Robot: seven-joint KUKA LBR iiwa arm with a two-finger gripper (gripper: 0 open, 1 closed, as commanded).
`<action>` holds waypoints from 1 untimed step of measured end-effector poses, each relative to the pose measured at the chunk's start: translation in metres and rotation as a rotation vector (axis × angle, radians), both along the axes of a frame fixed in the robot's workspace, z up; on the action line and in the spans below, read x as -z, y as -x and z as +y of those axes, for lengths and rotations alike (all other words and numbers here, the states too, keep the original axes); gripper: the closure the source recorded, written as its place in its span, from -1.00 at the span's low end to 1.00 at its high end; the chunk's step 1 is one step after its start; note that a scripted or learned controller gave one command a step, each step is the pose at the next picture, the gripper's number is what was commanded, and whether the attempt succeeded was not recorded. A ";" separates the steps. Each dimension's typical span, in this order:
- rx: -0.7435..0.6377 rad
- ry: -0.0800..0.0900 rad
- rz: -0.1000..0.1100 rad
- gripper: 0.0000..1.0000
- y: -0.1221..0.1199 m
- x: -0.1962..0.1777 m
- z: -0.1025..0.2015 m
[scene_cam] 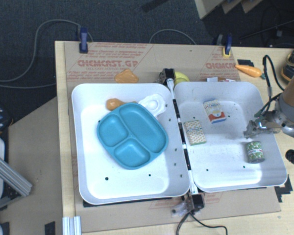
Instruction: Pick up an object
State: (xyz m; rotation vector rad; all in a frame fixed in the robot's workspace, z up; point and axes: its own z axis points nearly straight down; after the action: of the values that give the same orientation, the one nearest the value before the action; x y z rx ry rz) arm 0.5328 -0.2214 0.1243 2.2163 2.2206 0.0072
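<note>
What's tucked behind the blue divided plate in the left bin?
Behind the blue divided plate, an orange piece and a white lidded cup peek out. Their near edges are covered by the plate.

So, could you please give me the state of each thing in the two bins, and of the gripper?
Blue divided tray: flat, right side up, left bin.
Orange piece: lying beside the tray's far edge.
Small box: lying flat, right bin.
Patterned packet: lying flat.
Green can: on its side.
Gripper: low over the right bin, holding nothing visible.
</note>
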 end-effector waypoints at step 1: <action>0.000 0.001 -0.003 1.00 -0.001 -0.010 0.000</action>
State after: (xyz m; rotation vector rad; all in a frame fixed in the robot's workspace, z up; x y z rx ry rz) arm 0.5334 -0.2214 0.1346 2.2148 2.2183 0.0086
